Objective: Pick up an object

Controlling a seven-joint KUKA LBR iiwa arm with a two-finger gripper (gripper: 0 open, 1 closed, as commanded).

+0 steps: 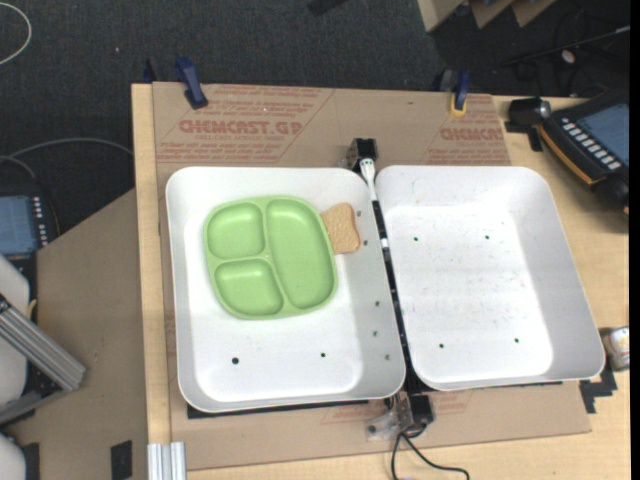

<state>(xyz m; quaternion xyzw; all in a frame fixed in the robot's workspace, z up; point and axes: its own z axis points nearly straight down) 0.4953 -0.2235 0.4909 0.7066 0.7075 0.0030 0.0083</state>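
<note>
How wide the tool stands cannot be told. In the left bin (270,368), the green divided plate (270,258) lies flat in the far half, its single long compartment running near-to-far on the side toward the right bin (480,348). A tan biscuit (343,228) touches the plate's far right rim, with its long axis near-to-far and slightly tilted.

looks like a robotics lab | bins (470,268) clamped on a cardboard-topped bench (250,123) | cables (60,153) left of it
</note>
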